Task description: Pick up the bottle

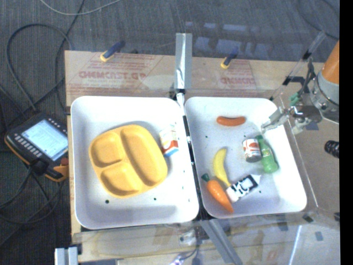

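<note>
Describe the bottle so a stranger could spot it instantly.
Look in the right-hand shallow white bin, along its right side. There a small green plastic bottle lies touching a red-and-white can. It is the one green item; the yellow banana and orange carrot lie further left.

The arm (331, 76) is cut off by the right edge, and the small carton (170, 141) beside the yellow tray (128, 160) is too blurred to read.
</note>
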You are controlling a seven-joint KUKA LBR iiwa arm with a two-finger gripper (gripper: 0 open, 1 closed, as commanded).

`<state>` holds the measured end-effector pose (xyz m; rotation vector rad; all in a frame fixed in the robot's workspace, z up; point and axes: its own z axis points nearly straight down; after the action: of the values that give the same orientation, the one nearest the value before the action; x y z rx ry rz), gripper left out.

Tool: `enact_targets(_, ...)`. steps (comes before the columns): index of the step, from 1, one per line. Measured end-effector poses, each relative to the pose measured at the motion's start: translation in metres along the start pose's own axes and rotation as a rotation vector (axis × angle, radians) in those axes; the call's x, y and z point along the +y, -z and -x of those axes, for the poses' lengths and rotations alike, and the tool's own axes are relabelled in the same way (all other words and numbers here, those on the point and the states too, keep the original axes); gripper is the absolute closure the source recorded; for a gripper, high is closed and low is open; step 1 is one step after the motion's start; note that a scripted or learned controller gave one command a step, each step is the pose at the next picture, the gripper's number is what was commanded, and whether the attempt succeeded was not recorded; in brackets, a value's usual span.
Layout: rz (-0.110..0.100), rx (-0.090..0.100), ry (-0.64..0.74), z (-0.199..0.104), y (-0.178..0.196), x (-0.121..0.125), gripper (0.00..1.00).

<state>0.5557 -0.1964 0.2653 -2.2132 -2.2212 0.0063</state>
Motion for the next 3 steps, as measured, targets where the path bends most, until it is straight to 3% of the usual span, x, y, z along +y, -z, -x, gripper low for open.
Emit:
enact_targets(1, -0.004, 0.008, 0.002, 0.022, -0.155, 0.007, 0.00)
enact_targets(2, 0.031, 0.005, 0.128, 0.017, -0.171, -0.020, 0.00)
enact_targets(3, 0.028, 0.009, 0.130, 0.016, -0.165, -0.019, 1.00)
